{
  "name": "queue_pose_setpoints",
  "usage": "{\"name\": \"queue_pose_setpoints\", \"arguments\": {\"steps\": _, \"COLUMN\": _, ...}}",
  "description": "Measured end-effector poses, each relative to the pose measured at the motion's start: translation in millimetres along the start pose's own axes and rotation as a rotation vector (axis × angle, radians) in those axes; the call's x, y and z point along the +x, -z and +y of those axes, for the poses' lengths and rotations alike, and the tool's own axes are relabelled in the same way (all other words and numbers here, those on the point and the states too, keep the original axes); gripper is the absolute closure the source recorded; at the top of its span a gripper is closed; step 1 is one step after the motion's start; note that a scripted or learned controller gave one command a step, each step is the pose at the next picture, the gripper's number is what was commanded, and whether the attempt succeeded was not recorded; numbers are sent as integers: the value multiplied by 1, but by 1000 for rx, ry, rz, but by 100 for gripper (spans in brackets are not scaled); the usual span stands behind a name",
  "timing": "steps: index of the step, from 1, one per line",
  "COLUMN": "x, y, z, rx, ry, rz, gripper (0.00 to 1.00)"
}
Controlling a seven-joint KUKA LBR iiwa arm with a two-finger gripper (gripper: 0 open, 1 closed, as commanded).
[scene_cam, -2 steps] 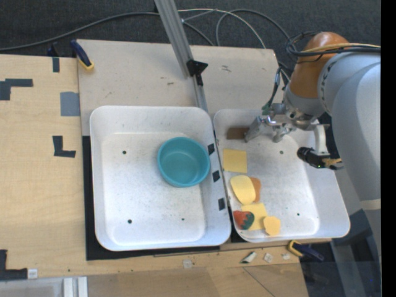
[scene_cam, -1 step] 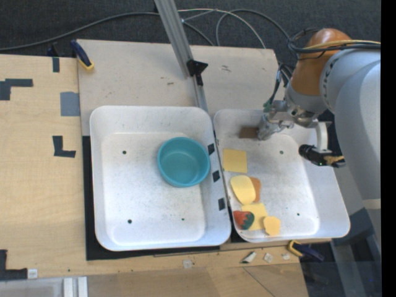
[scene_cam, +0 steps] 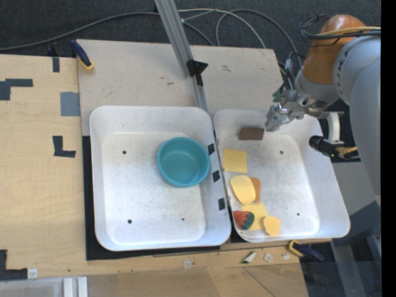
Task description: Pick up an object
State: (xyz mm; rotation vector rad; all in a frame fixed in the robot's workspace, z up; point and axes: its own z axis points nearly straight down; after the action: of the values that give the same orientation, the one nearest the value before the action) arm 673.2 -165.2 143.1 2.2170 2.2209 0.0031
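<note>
The gripper hangs over the right bin's far edge beside the brown block, grip unclear to me, and dropping there it might strike the rim and miss it.

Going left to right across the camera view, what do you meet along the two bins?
Left bin → blue bowl → yellow square slice → brown block → end effector over the right bin.
</note>
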Motion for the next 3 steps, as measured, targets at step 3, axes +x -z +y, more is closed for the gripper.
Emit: {"name": "queue_pose_setpoints", "arguments": {"steps": 3, "x": 45, "y": 100, "z": -5, "rx": 5, "ry": 4, "rz": 2, "gripper": 100}}
